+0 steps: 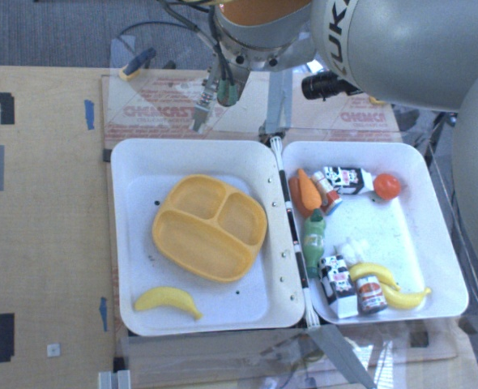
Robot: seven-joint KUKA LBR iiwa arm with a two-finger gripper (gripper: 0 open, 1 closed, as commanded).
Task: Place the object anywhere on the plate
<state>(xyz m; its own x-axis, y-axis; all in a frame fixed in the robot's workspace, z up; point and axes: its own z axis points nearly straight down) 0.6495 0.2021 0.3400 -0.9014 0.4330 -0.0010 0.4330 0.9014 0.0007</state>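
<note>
Banana (168,301): left bin (125,217), near front edge, just clear of the yellow plate (209,227). Likely light, rigid, smooth plastic; grip across mid-curve. Jaws' state: cannot tell.

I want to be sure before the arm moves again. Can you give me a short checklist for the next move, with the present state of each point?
1. Plate lies flat in the left bin: ok.
2. Plate compartments free of things: ok.
3. An object within reach beside the plate: ok, a banana lies in front of it in the same bin.
4. Object already on the plate: not ok.
5. Gripper above the bins: not ok, it hangs behind the left bin's far rim.
6. Gripper holding something: cannot tell.
</note>
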